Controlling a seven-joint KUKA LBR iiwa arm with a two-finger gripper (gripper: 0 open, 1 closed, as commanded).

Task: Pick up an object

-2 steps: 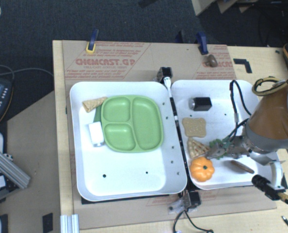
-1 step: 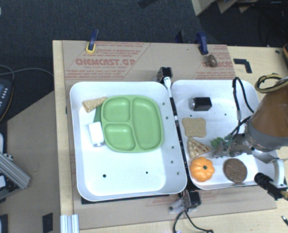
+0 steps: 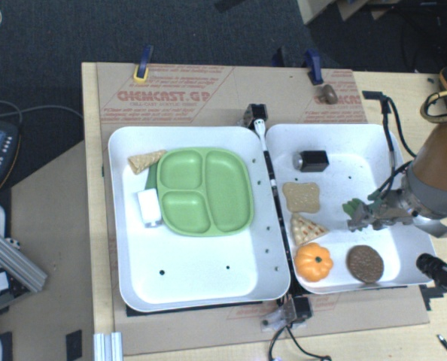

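My gripper (image 3: 359, 215) reaches in from the right, low over the right bin (image 3: 344, 138), its dark fingers near a small green piece (image 3: 354, 207). In that bin lie a black block (image 3: 312, 159), a slice of toast (image 3: 302, 196), a wedge of sandwich (image 3: 307, 229), an orange pumpkin (image 3: 314, 262) and a brown round cookie (image 3: 366, 263). The cookie sits just below my gripper. Nothing clearly shows between the fingers.
The left bin (image 3: 193, 277) holds a green divided plate (image 3: 205, 190), a tan cracker (image 3: 145, 160) and a white block (image 3: 149, 206). Clamps (image 3: 141, 65) and cables sit along the far edge of the cardboard-covered bench.
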